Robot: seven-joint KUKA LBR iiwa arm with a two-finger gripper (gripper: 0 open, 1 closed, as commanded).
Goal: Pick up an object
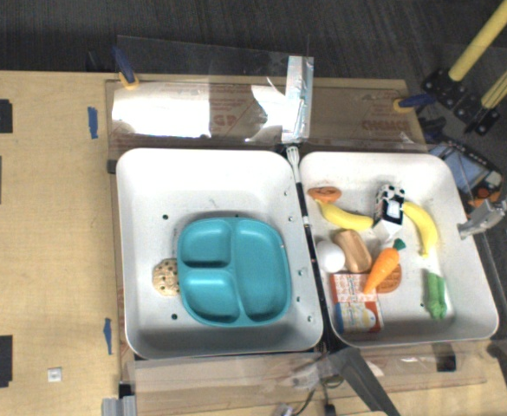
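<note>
The right bin (461, 189) holds a heap of toy food. Two yellow bananas (348, 217) (422, 224) lie across its middle, with a black-and-white item (393, 206) between them. An orange carrot (381, 267) leans beside a brown roll (354, 250) and a white egg (329, 256). A red-and-white carton (355, 306) lies at the front and a green vegetable (435, 295) at the right. My gripper (485, 221) is a grey piece at the view's right edge, just outside the bin's right rim and touching nothing.
The left bin (149, 189) carries a teal divided plate (233, 269) and a cookie (165, 276) at the plate's left. A small orange-red item (324, 193) sits in the right bin's back left corner. Clear plastic sheeting (210, 102) stands behind the bins.
</note>
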